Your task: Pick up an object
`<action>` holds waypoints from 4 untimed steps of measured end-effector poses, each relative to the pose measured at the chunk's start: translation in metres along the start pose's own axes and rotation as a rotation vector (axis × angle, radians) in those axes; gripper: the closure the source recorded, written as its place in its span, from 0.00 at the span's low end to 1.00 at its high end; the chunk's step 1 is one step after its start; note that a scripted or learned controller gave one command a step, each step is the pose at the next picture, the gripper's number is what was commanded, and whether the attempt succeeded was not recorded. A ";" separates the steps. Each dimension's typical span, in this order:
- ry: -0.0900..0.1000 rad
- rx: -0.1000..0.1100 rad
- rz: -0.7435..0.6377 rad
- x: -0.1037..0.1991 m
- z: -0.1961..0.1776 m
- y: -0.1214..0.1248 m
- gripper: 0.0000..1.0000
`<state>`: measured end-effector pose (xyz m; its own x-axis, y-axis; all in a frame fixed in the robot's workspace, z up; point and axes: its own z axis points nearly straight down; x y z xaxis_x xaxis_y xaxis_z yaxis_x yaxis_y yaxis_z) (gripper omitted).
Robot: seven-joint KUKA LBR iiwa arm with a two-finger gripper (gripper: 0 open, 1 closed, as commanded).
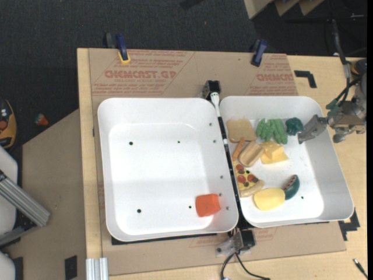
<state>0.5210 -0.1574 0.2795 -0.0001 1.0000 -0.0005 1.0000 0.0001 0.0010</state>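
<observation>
My gripper hangs over the right edge of the right bin, fingers spread open with nothing between them. One dark finger points down-left, just right of a teal piece. Beside that lie a green leafy piece and a tan bread slice. Below them are a yellow wedge, a bread roll, a pizza slice, a yellow rounded piece and a dark green and red piece. An orange block sits in the left bin, near its front right corner.
Both bins rest on a brown board held by blue clamps at the back. A black divider clip sits between the bins at the back, and cables trail at the front. An aluminium rail stands at far left.
</observation>
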 end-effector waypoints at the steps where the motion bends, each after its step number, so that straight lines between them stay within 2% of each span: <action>1: 0.006 0.017 0.000 0.007 0.164 -0.011 0.00; 2: -0.001 -0.003 -0.003 0.006 0.197 0.051 0.00; 3: -0.003 -0.014 0.000 0.005 0.179 0.053 1.00; 4: 0.004 -0.020 -0.014 0.129 0.000 0.066 1.00</action>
<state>0.5868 -0.0282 0.2796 -0.0145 0.9999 0.0033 0.9997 0.0145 0.0207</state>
